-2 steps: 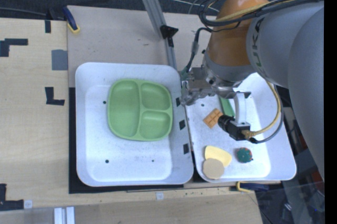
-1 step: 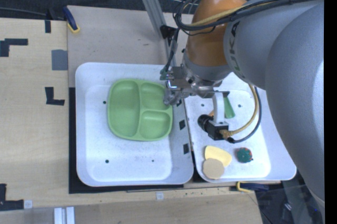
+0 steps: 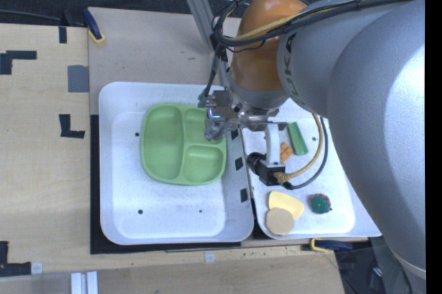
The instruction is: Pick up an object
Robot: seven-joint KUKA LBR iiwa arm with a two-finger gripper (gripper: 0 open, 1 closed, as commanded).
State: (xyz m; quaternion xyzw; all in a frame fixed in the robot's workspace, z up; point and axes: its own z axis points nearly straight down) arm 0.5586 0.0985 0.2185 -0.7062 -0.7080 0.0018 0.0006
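Grey arm (image 3: pixel 373 65) with its orange band looms largest, its claw (image 3: pixel 215 121) low over the green divided plastic plate's (image 3: pixel 176 144) right rim in the left white bin (image 3: pixel 117 217); whether the claw's fingers are apart or together I cannot tell.

The arm (image 3: pixel 373 79) has a smooth light-grey housing of large rounded segments. An orange band (image 3: pixel 266 37) encircles it above the wrist. Dark lettering runs along the grey shell beside the band. Black and yellow cables (image 3: pixel 307 168) loop from the wrist. The gripper (image 3: pixel 215 121) is a small metallic grey assembly.
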